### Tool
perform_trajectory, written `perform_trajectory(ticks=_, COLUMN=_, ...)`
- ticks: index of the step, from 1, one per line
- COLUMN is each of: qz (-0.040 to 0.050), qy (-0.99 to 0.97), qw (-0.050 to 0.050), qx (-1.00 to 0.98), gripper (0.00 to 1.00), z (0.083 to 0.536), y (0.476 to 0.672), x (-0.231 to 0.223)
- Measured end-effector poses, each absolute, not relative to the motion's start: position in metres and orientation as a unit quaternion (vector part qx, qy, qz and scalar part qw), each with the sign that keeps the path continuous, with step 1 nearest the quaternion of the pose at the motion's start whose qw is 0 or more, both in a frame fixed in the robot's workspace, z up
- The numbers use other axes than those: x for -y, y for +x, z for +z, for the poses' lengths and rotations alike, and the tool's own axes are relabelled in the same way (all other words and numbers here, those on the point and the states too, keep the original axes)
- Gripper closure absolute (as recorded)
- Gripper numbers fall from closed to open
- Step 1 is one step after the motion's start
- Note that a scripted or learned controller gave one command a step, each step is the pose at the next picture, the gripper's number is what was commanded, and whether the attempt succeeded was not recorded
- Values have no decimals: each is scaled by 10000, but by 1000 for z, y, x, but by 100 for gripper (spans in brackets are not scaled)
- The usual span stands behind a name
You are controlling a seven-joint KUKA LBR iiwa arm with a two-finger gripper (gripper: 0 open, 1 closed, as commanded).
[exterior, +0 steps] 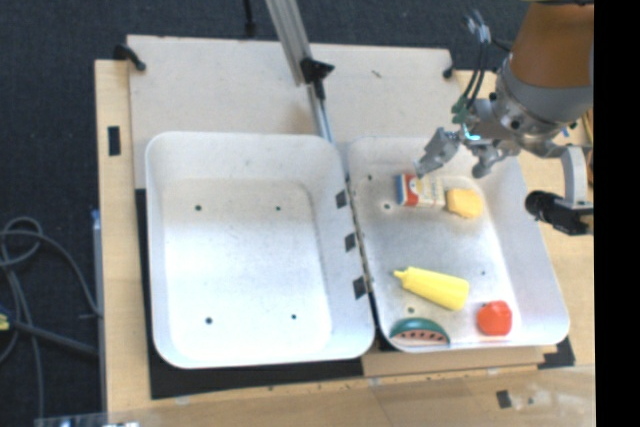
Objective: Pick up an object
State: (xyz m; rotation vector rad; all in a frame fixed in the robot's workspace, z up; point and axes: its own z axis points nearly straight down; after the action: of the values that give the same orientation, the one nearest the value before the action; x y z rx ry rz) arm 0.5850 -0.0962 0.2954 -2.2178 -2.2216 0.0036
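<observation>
I see the gripper (461, 155) poised over the far end of the right bin (530, 255), its two fingers spread, nothing between them. Just beneath its left finger lies a small bottle with a red-and-blue label (416, 189), on its side, touching a yellow block (464, 203). Nearer the front I note a yellow mustard bottle (434, 286), a red tomato-like piece (494, 318) and a watermelon slice (419, 331) against the front wall. The left bin (180, 165) adjoins.
</observation>
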Motion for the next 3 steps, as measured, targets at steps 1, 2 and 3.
perform_trajectory(ticks=1, qz=-5, qy=-7070, qw=-7, qx=7072, gripper=0, z=298, y=586, x=96)
perform_trajectory(ticks=2, qz=18, qy=-7083, qw=11, qx=7059, gripper=0, z=243, y=587, x=88)
perform_trajectory(ticks=3, qz=16, qy=-7080, qw=3, qx=7062, gripper=0, z=201, y=584, x=91)
